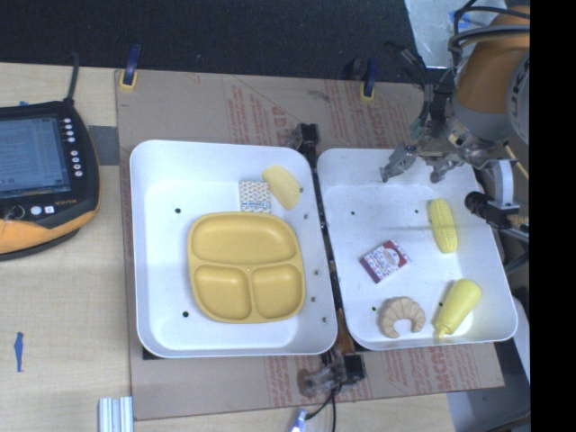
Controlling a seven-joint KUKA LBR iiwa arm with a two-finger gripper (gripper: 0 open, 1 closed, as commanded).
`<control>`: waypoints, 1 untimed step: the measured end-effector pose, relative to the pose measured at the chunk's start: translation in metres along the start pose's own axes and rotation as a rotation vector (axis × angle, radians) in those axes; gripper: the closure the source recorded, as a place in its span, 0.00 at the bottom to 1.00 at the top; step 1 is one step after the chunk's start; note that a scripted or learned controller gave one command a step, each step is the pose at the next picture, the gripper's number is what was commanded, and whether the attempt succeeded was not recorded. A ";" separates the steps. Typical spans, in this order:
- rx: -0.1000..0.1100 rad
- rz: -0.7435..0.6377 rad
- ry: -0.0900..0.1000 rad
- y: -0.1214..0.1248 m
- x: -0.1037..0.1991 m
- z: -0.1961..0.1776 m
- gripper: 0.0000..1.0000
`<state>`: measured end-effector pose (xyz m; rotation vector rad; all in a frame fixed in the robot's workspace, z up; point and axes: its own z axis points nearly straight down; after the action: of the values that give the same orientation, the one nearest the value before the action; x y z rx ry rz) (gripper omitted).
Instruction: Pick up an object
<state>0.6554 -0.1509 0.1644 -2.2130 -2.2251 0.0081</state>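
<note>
My gripper (417, 169) hangs over the far edge of the right bin (360, 331), its two fingers spread open with nothing between them. Below it in that bin lie a corn cob (442, 225), a small red packet (384, 260), a croissant (401, 316) and a yellow squeeze bottle (457, 307). The corn cob lies nearest, a short way to the front right of the fingers. In the left bin (157, 331) a yellow divided plate (245, 266) sits with a white patterned packet (255, 197) and a pale yellow wedge (282, 186) behind it.
A tablet pendant (40, 174) in an orange case rests on the bench at the far left. Clamps (130, 68) hold the cardboard sheet under the bins. Cables and a black fitting (490, 207) hang beside the arm at the right bin's far right corner.
</note>
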 end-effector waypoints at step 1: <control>0.001 0.001 0.001 -0.089 0.033 0.053 0.00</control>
<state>0.5658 -0.1182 0.1123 -2.2132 -2.2237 0.0081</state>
